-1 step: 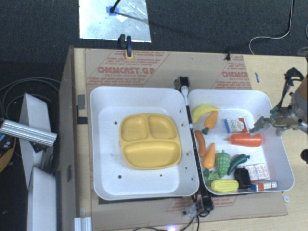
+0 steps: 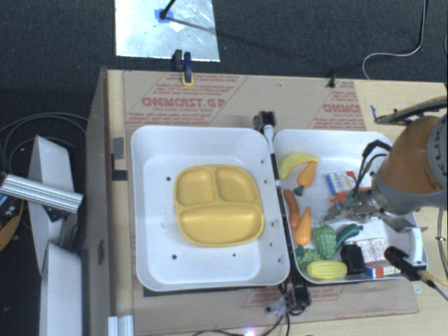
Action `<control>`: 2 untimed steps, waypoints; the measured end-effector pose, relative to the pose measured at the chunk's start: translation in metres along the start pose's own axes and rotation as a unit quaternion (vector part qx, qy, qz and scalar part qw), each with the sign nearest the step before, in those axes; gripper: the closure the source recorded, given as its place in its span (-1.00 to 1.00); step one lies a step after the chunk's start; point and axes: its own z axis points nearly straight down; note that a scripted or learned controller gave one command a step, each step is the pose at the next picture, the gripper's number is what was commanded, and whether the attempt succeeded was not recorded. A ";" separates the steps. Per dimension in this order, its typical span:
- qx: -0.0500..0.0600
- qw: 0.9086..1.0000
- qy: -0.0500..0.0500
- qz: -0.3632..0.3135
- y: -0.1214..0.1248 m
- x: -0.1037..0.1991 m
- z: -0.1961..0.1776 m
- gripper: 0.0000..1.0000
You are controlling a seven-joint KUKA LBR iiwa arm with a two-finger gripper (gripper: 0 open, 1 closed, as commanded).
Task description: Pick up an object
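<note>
The right bin (image 2: 329,140) holds several toy foods: a yellow banana (image 2: 296,164), a small carrot (image 2: 306,174), a red-orange carrot (image 2: 290,203), an orange carrot (image 2: 303,228), green broccoli (image 2: 324,242), yellow corn (image 2: 327,269), a dark green piece (image 2: 348,233), a black block (image 2: 352,260) and a small blue and red box (image 2: 340,182). My gripper (image 2: 341,212) hangs low in the middle of this bin, just below the box and above the dark green piece. I see nothing clearly held in it.
The left bin (image 2: 154,257) carries a yellow divided plate (image 2: 217,205). The grey arm with its orange band (image 2: 413,163) covers the right bin's right side. A white and red packet (image 2: 374,249) lies near that bin's front right corner.
</note>
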 end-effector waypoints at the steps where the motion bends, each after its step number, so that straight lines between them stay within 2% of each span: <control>1: 0.000 1.000 0.000 -0.001 0.039 0.002 0.000 -1.00; 2: 0.000 1.000 0.000 -0.001 0.094 0.017 0.000 -1.00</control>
